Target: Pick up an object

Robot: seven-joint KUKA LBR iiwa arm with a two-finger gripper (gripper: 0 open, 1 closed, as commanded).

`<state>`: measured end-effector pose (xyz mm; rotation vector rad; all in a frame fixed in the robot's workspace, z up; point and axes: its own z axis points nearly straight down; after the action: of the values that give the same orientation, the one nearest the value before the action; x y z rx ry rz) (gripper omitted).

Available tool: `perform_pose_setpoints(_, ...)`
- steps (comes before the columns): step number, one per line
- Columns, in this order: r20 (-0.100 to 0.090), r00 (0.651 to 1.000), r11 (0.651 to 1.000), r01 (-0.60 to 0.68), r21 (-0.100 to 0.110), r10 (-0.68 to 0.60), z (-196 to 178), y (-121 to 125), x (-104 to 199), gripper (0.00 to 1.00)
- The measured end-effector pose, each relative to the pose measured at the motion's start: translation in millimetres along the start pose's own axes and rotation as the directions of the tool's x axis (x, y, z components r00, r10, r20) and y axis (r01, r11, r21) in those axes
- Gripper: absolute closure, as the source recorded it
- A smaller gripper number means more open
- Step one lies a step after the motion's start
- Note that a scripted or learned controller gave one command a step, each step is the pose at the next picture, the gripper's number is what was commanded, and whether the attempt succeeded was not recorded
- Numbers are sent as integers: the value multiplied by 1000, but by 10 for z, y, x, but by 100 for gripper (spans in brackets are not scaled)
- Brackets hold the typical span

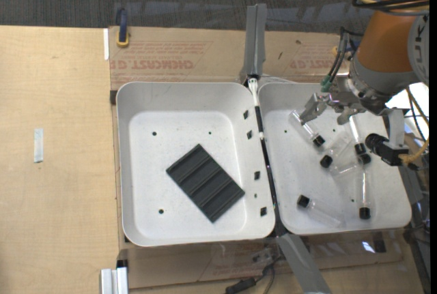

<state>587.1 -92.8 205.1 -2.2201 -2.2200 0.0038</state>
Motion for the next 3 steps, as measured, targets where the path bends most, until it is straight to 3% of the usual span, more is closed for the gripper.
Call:
perform_pose_setpoints(1, 4, 997, 996, -82, -24, 82, 925, -142, -516, 0)
perform_pose_setpoints(2, 5, 999, 998, -42, -36, 42, 967, -95, -471, 0)
perform_pose_setpoints(3, 2, 1000, 1000, 19, -4, -19, 1127, 722, -703, 0)
